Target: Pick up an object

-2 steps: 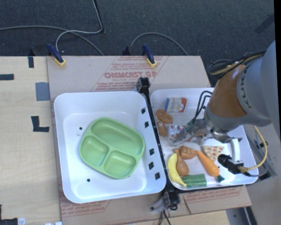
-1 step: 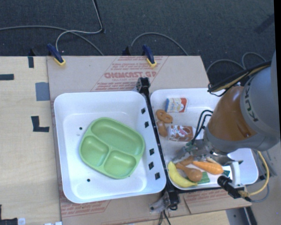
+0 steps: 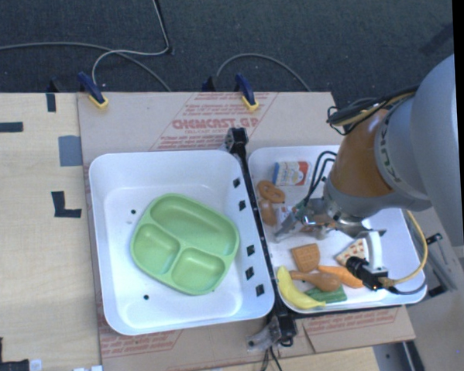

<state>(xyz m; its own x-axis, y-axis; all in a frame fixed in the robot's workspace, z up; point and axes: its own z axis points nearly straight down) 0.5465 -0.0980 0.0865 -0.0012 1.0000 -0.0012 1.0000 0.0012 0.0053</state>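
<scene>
**Arm over the right bin of toy food**

The arm (image 3: 401,156) reaches in from three o'clock. A green tray (image 3: 185,244) lies in the left bin (image 3: 110,226). In the right bin (image 3: 410,249), the gripper (image 3: 296,222) hovers; jaw state unclear. At its six o'clock: cracker (image 3: 305,257), carrot (image 3: 339,274), banana (image 3: 294,292).

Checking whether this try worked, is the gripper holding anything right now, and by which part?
It cannot be told. The gripper is low in the right bin, among the toy food near the cookie, but nothing shows between its fingers.
</scene>
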